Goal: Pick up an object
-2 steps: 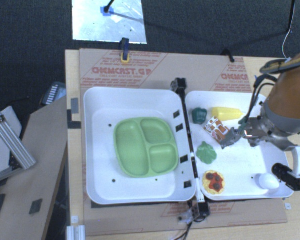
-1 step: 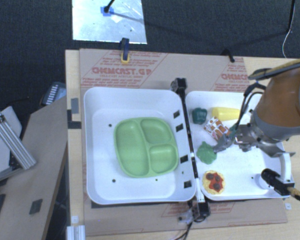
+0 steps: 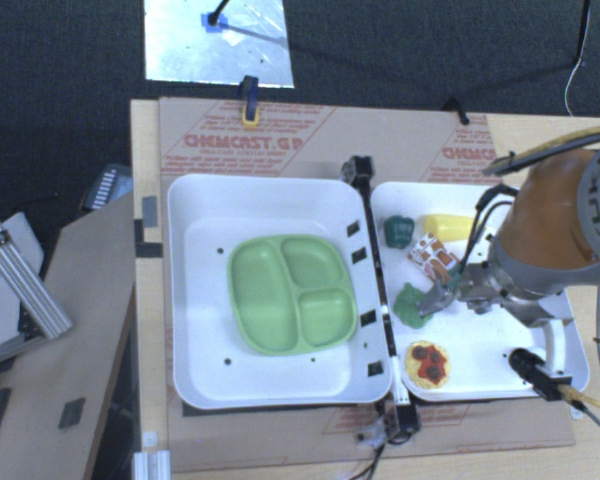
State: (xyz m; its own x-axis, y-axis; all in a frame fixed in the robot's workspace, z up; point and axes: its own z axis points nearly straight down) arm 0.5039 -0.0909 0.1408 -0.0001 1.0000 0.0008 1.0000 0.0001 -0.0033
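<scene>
- Camera view, right bin (image 3: pixel 580 353): my hand (image 3: pixel 438 301) reaches in low, just beside the dark green toy (image 3: pixel 411 308), seemingly lined up for a grab; I cannot tell its grip state.
- Beyond the green toy lie a teal piece (image 3: pixel 399 231), a yellow object (image 3: pixel 448 227) and a striped packet (image 3: pixel 432 257); a pizza-like disc (image 3: pixel 428 364) sits nearer.
- Left of that bin: a green divided plate (image 3: pixel 292 294) lies flat in its own bin (image 3: pixel 195 268).

Dark carpet (image 3: pixel 60 58), wooden bench (image 3: pixel 145 138)

gripper (image 3: pixel 438 300) low in right bin (image 3: pixel 490 383) | green toy (image 3: pixel 411 307) touching its tip | snack packet (image 3: pixel 432 258) just above | pizza toy (image 3: pixel 428 363) just below | green tray (image 3: pixel 288 294) well left
</scene>
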